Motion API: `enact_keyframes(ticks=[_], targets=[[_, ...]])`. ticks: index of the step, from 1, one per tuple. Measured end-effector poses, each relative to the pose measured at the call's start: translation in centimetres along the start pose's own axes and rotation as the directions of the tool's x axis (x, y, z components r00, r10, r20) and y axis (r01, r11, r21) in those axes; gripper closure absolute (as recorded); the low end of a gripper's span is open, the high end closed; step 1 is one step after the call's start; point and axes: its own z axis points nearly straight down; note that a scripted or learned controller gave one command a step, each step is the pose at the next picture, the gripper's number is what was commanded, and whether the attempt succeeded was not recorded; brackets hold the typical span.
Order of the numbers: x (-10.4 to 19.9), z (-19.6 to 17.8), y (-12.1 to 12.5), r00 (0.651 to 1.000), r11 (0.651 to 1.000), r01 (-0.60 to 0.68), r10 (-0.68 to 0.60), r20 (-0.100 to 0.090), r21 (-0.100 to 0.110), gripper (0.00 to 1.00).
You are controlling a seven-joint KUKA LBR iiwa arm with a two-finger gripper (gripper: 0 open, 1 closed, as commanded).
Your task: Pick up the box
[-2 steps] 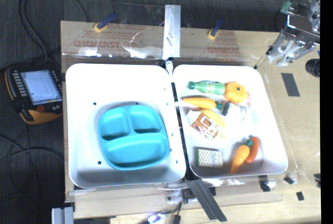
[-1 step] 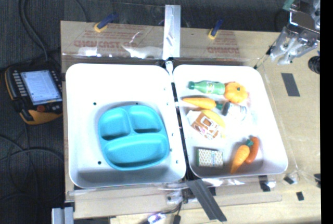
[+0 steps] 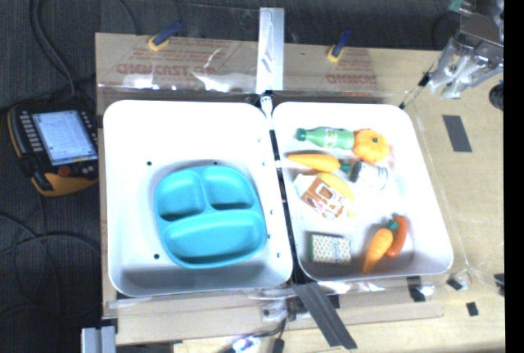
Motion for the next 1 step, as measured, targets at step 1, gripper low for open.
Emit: enact_keyframes(ticks=[1], targets=[[-0.01,-0.88,0.05,1.0,1.0,0.0,0.0,0.003,0.001,1.0]])
